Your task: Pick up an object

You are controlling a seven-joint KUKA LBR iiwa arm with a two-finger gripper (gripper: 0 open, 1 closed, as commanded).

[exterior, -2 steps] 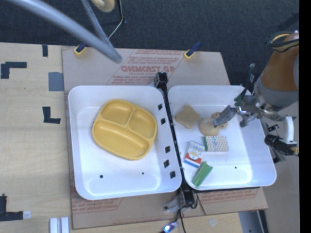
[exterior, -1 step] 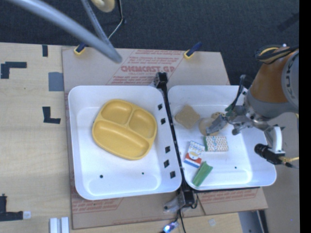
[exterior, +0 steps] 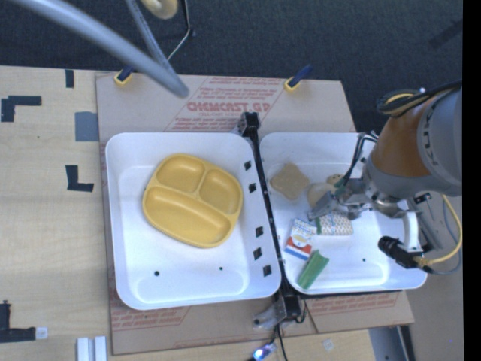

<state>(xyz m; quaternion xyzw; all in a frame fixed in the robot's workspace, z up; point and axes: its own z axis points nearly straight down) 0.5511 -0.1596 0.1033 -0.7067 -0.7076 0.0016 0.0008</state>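
The right bin (exterior: 376, 271) holds several small items. A tan flat piece (exterior: 289, 180) lies near its left wall. A white, blue and red box (exterior: 301, 241) and a green stick-shaped pack (exterior: 312, 269) lie toward the front. A speckled pack (exterior: 337, 227) sits in the middle, with a small yellowish item (exterior: 334, 179) further back. My gripper (exterior: 331, 204) reaches down from the right and hangs low over the middle of the bin. It is just above the speckled pack and a greyish item (exterior: 319, 195). I see nothing clearly held.
A yellow divided plate (exterior: 193, 200) lies in the left bin (exterior: 128, 277). A black divider (exterior: 259, 201) runs between the bins. The arm's orange band (exterior: 394, 147) and grey wrist cover the right bin's right side. A cable loops at the far right (exterior: 443, 254).
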